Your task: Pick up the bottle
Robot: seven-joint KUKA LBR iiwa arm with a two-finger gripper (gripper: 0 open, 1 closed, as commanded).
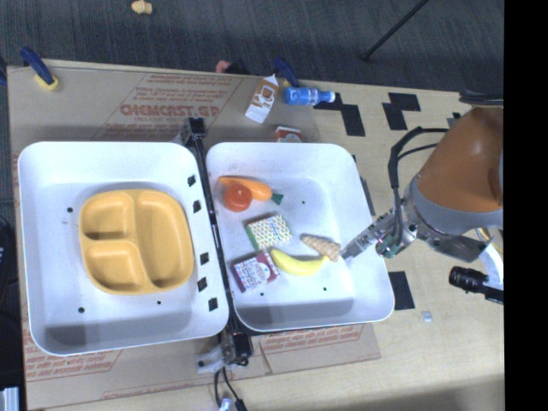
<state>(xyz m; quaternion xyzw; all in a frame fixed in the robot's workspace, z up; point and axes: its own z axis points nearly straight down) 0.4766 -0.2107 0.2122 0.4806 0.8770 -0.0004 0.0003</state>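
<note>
The bottle (308,97) lies on its side on the desk (171,101) near the far edge, beyond the right bin (364,229). The tool (353,247) hovers over that bin's right wall, beside a banana (297,264); its state cannot be told.

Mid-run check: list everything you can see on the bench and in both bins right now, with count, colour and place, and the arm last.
bins: 2, white, side by side on the bench
divided plate: 1, yellow, in the left bin
carrot: 1, orange, upper left of the right bin
tomato: 1, orange-red, touching the carrot
patterned packet: 1, green and white, middle of the right bin
small packet: 1, red and white, lower left of the right bin
banana: 1, yellow, lower middle of the right bin
cone: 1, tan, beside the banana
bottle: 1, blue, on the bench above the right bin
carton: 1, white and brown, left of the bottle
gripper: 1, grey, at the right bin's right wall, near the cone
</note>
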